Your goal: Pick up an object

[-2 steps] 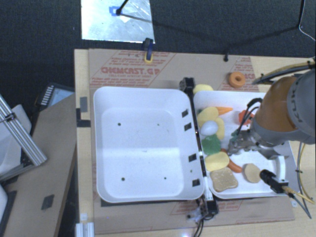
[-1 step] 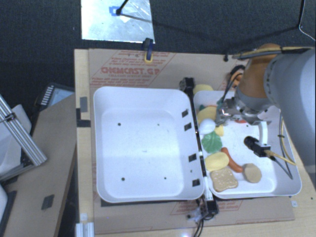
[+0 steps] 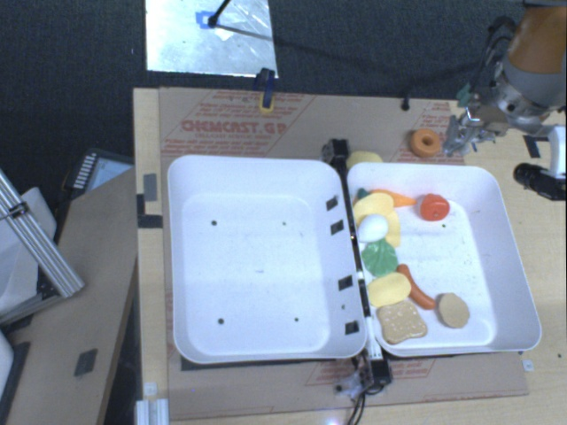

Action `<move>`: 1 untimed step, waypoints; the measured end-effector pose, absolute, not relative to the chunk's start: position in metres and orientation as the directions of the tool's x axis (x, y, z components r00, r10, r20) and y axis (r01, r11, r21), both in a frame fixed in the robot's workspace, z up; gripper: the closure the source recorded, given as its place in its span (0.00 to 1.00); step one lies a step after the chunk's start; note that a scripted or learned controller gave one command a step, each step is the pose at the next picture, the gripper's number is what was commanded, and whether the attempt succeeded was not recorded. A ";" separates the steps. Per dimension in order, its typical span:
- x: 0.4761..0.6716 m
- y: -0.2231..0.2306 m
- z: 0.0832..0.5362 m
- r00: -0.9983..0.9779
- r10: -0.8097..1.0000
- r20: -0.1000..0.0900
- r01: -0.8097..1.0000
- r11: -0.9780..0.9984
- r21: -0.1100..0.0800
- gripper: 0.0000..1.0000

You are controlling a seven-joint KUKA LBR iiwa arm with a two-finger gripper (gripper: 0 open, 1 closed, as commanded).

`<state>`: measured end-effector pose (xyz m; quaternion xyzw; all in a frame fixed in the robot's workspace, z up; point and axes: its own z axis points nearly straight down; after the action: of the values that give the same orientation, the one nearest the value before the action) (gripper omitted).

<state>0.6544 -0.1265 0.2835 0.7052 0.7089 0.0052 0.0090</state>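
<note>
Nearest, at the front edge of the right-hand shallow white plastic bin [image 3: 509, 264], lie a tan toast-shaped cracker [image 3: 401, 322] and a round beige biscuit [image 3: 453, 310], with an orange sausage-shaped piece [image 3: 418, 290] and a pale yellow lump [image 3: 389, 288] just behind them. Further back along the bin's left wall sit a green leafy piece [image 3: 380, 257], a white egg [image 3: 372, 228] on a yellow slab [image 3: 376, 211], an orange carrot [image 3: 396, 198] and a red tomato [image 3: 434, 206] near the far edge. The bin's right half is bare white floor. The left-hand white bin [image 3: 257, 255] touches it along the shared edge. Beyond the right bin's far rim, an orange ring doughnut [image 3: 425, 142] rests on the bench [image 3: 292, 118]. The gripper [image 3: 464, 136] hangs just right of the doughnut, over the bench's far right corner; whether it is parted or closed cannot be told.
</note>
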 end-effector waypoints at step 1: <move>0.667 -0.107 0.445 -0.008 1.000 -0.004 1.000 0.008 0.022 1.00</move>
<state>0.6666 -0.1069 0.4448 0.7043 0.7098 0.0067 0.0093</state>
